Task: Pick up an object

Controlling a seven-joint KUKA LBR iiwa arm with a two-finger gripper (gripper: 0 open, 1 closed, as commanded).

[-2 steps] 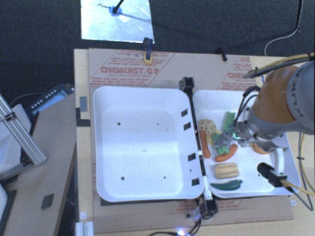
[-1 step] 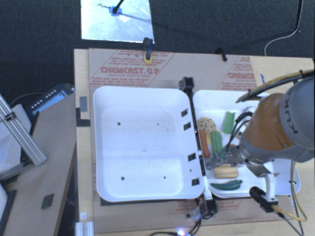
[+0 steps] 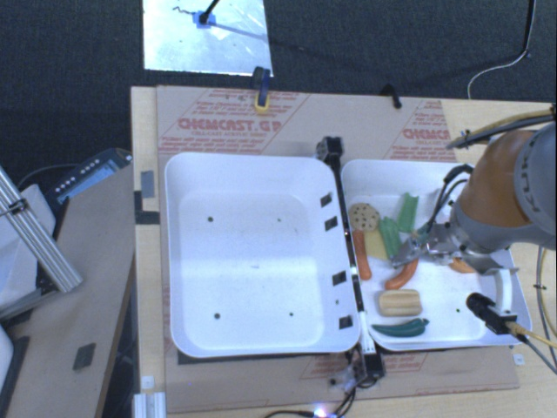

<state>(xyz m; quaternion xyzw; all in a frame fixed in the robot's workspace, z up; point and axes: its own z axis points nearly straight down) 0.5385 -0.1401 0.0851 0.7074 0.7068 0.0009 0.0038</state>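
- Reaching in from the right, the arm [image 3: 513,185] hangs over the right bin [image 3: 435,174]; its orange band sits above the grey wrist.
- gripper [image 3: 424,244] is low over the bin's middle, right next to the toy food. Too blurred and dark to read the fingers, so I cannot tell whether they are wide, narrow or holding anything.
- Nothing is visibly held.
- Right bin contents, all toy food clustered in its left half:
- sausage [image 3: 402,274]: orange-red, short, curved, lying at a slant just below the gripper tip. Touching or just beside it; cannot tell which.
- green stalks [image 3: 398,226]: two or three flat green strips, upright-slanted in the view, just left of the gripper.
- carrot [image 3: 361,255]: long, thin, orange, lying along the bin's left wall.
- cracker [image 3: 365,216]: round, tan, with dark dots, near the top of the carrot.
- yellow piece [image 3: 376,246]: pale, blocky, between carrot and green stalks.
- bread roll [image 3: 399,303]: tan, oval, below the sausage, apart from it.
- green pepper [image 3: 401,326]: dark green, long, pointed, near the bin's front wall, just under the roll.
- small orange bit [image 3: 462,266] shows right of the gripper, partly hidden by the wrist.
- left bin [image 3: 252,251] is white and shallow, side by side with the right one on the cardboard sheet [image 3: 226,124].
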